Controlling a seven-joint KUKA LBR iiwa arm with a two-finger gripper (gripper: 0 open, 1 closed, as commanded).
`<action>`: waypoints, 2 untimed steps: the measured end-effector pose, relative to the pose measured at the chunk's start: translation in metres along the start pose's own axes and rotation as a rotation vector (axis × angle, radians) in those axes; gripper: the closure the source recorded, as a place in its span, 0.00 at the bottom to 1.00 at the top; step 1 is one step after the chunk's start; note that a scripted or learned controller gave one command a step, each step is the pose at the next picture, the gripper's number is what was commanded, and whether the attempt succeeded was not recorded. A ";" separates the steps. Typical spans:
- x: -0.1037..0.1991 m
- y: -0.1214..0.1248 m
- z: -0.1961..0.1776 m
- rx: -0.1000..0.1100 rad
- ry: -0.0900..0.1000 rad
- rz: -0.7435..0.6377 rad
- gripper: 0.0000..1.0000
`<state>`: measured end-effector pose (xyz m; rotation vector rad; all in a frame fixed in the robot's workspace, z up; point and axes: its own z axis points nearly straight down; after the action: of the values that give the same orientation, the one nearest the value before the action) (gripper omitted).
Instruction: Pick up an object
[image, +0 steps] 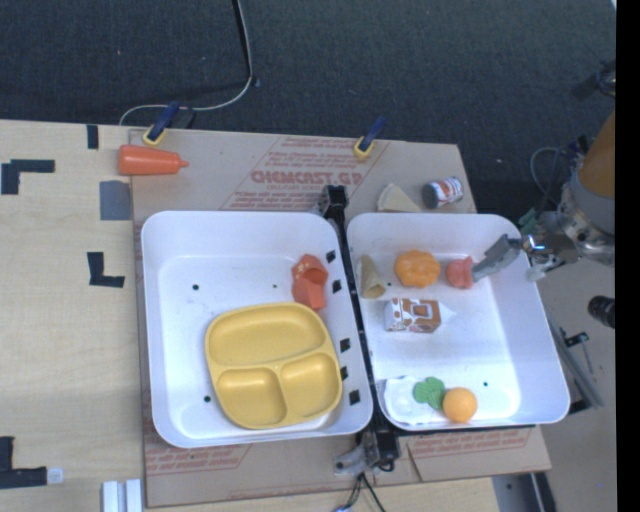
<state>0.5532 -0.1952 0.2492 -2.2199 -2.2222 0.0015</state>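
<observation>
I am bringing the gripper (497, 256) in from the right. The little red block (459, 273) is sitting just to its left. I cannot tell if it is grabbing.

Grey arm entering from the right, orange band above wrist, tool (497, 256) angled down-left — (finger state unclear)

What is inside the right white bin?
Right white bin holds an orange ball, green piece, brown-white carton, orange lump, pink block. Beneath them: covered.
</observation>
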 end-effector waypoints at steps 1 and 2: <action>0.020 0.072 0.068 -0.003 -0.002 -0.004 0.00; 0.071 0.082 0.168 -0.003 -0.003 -0.004 0.00</action>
<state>0.6352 -0.1245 0.0811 -2.2184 -2.2292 0.0015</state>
